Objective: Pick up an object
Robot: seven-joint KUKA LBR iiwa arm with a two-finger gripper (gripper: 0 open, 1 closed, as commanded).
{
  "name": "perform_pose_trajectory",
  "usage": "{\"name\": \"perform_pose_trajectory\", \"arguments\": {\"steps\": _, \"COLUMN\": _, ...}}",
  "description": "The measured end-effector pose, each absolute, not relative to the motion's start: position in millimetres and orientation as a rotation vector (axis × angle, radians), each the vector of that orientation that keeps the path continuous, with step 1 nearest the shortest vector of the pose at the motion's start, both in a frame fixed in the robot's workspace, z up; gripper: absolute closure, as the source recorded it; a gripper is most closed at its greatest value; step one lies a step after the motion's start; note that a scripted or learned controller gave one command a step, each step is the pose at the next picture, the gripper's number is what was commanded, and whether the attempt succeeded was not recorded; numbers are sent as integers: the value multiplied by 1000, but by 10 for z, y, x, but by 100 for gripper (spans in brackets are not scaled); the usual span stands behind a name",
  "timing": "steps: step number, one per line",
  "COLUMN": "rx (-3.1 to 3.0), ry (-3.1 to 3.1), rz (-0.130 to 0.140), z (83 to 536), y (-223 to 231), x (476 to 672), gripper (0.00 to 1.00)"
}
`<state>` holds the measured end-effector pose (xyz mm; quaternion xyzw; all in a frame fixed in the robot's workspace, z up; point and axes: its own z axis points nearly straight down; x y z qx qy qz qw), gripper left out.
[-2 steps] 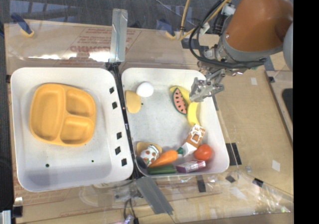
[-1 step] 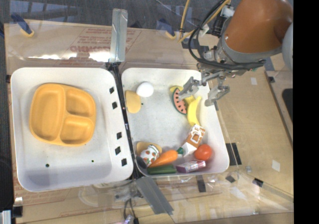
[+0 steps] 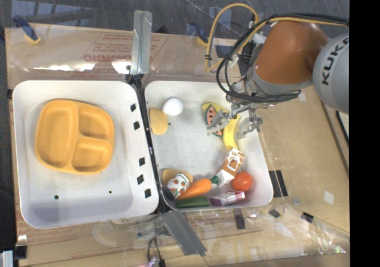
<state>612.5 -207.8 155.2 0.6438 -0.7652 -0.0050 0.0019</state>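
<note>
Camera view, looking down on the bench: we start at the lower edge of the frame and work upward. At the bottom of the right bin (image 3: 196,141) we note a cluster of toy food: a green vegetable (image 3: 193,203) along the lower wall, an orange carrot (image 3: 199,188) just above it, a purple packet (image 3: 227,198) to its right, and a red tomato (image 3: 241,181) near the lower right corner. A round white-and-red speckled piece (image 3: 177,185) lies left of the carrot, touching a tan item whose kind we cannot tell. A small orange-and-white carton (image 3: 232,162) stands tilted just above the tomato.

Mid frame, left: the left bin (image 3: 35,200) holds a yellow divided plate (image 3: 74,136) with three compartments, lying flat in the bin's upper half.

Mid frame, right: a banana (image 3: 230,132) lies roughly upright in the picture, and the gripper (image 3: 238,121) hangs directly over its upper part. We see the two fingers spread moderately, one on each side of the banana; whether they touch it we cannot tell. A watermelon slice (image 3: 211,113) sits just left of the gripper. Further left, a white egg (image 3: 173,107) and a pale yellow piece (image 3: 158,120) rest near the bin's left wall.

Upper right: the arm's orange band (image 3: 288,51) and grey link, with looped cables (image 3: 228,28) beside them.
</note>
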Motion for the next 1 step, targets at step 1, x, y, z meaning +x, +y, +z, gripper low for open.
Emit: {"name": "perform_pose_trajectory", "arguments": {"steps": 1, "rx": 1936, "ry": -2483, "rz": 6, "z": 952, "y": -2091, "x": 6232, "gripper": 0}}
